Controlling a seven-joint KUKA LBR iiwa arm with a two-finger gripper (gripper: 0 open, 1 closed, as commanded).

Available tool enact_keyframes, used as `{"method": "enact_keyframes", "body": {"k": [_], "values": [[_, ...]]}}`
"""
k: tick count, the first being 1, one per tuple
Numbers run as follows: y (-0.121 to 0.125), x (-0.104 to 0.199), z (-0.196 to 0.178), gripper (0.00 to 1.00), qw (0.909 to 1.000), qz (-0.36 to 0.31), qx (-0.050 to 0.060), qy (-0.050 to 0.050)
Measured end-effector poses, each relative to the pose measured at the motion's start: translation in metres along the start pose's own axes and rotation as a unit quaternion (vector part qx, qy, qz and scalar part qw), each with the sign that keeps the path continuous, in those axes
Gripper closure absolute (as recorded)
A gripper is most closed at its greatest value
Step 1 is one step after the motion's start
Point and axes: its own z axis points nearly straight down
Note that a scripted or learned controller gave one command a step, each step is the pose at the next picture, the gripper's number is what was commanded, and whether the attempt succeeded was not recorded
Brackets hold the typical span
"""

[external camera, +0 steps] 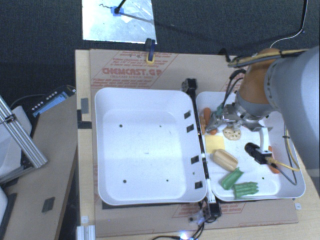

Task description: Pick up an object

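Observation:
My gripper hangs low over the upper left part of the right bin. Just to its left lies an orange sausage-shaped piece, close to or touching the gripper. A round speckled cookie lies right below the gripper. Further toward the front are a yellow cheese slice, a tan bread roll and two green vegetable pieces. Nothing shows as lifted off the bin floor.
The left bin stands beside the right one, with a black-clipped divider between them. A small orange bit lies near the right bin's right wall. The arm's grey body covers the bin's far right.

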Motion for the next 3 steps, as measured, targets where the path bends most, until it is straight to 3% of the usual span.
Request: {"method": "enact_keyframes", "body": {"k": [1, 2, 3], "values": [[-0.060, 0.001, 0.000, 0.00, 1.0000, 0.002, -0.001, 0.001], [-0.057, 0.000, -0.011, 1.00, 1.0000, 0.001, -0.002, 0.001], [-0.124, -0.005, 0.003, 1.00, 1.0000, 0.003, 0.005, 0.003]]}}
